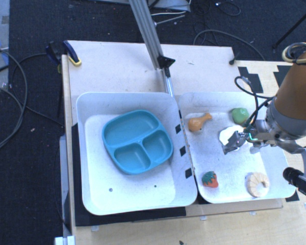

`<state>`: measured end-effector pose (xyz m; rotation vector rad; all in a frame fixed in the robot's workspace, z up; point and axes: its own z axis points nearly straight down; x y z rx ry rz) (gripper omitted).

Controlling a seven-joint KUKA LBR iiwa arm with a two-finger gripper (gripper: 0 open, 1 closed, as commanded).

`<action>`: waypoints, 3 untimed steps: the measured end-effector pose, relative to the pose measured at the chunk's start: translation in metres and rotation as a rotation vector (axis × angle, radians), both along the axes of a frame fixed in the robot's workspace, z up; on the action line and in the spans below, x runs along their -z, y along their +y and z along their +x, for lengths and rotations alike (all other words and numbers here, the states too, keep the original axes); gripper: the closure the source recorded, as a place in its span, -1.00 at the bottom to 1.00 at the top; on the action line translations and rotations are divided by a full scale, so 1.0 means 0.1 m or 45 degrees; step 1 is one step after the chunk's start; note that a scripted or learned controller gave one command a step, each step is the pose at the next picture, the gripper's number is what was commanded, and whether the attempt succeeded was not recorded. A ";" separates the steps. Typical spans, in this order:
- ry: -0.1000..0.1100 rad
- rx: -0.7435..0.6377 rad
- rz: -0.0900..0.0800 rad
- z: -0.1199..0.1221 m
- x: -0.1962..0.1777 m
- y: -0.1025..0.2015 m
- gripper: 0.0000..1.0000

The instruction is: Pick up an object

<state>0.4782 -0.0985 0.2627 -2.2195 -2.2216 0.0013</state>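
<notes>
My gripper (232,143) hangs low over the middle of the right bin (275,195), reaching in from the right. A small white object (226,133) lies right beside its tip, partly covered by it; I cannot tell whether they touch. An orange-tan toy drumstick (198,121) lies to the left of it, near the bin's left wall. A green round item (239,115) sits at the back, just above the gripper. A red strawberry with a green top (209,179) and a pale ridged shrimp-like piece (257,184) rest near the front wall.
The left bin (92,188) holds a blue three-compartment plate (136,141). A slanted metal pole (149,32) runs down to the gap between the bins. Cables trail on the dark floor behind and to the left. The arm's grey body (296,106) overhangs the right bin's right side.
</notes>
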 end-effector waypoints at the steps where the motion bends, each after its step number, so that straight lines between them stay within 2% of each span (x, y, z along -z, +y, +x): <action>1: -0.001 0.000 0.000 0.00 0.00 0.00 -1.00; 2: 0.007 0.002 0.001 0.04 0.63 0.03 -1.00; 3: 0.006 0.003 0.001 -0.01 1.07 0.06 -1.00</action>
